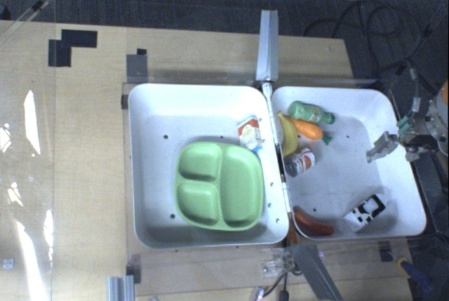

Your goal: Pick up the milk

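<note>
I am staging the approach: the gripper (384, 145) is hovering at the right bin's (393, 106) right edge, jaws apart and holding nothing, while the milk (250, 132) is lying in the left bin (151, 152) against the divider, demanding a long leftward reach.

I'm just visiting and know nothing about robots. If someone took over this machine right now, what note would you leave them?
Gripper: over the right edge of the right bin, holding nothing that I can see.

Milk: the small milk carton lies in the left bin, by the divider, just above the green divided plate.

Right bin holds a green bottle, carrot, banana, can, hot dog and a black-and-white block.

Done: nothing yet; the milk is untouched.

Left: cross to the left bin, grasp the carton, lift it.
</note>
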